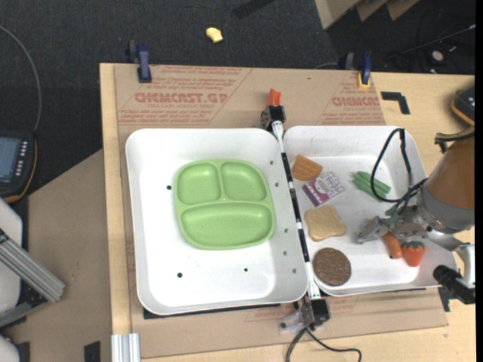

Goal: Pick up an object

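The right bin (355,138) holds several toy foods: a brown pastry (306,168), a purple packet (323,188), a green bean (372,183), a slice of toast (324,222), a round brown patty (332,266), an orange carrot (392,245) and a red-orange piece (413,254). My gripper (381,231) is low in this bin, right of the toast and just above the carrot. The arm (453,191) comes in from the right and hides the bin's right wall. Nothing shows lifted off the bin floor.
The left bin (151,262) carries a green divided plate (224,204). A black cable (392,153) loops over the right bin. Clamps (274,108) sit at the divider's far end. A small yellow object (215,34) lies on the floor beyond the bench.
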{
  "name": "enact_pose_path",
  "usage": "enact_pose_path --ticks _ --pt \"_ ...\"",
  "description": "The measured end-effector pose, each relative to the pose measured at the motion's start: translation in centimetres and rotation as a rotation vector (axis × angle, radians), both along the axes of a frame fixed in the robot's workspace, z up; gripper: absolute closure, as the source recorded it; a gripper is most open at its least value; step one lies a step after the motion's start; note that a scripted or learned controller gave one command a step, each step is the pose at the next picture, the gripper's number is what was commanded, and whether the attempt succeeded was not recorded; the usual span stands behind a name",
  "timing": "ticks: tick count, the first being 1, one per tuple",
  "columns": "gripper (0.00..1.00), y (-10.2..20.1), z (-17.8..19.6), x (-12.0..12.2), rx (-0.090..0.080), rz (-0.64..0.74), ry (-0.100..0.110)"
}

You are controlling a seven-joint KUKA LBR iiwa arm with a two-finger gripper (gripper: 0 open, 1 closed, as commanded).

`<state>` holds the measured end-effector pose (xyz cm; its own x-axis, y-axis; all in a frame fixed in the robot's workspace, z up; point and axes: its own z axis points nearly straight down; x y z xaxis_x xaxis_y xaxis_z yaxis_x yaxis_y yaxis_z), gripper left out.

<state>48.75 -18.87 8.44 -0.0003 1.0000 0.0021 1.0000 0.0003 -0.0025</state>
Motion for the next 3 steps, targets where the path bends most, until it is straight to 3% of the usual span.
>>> enact_pose_path --ticks 1,2,3 --pt "0.00 -3.3 0.0 0.6 0.006 0.002 0.001" --pt "0.00 -2.9 -0.1 3.9 0.005 0.005 0.000" --pt "0.00 -1.8 0.0 1.2 0.000 0.000 0.000"
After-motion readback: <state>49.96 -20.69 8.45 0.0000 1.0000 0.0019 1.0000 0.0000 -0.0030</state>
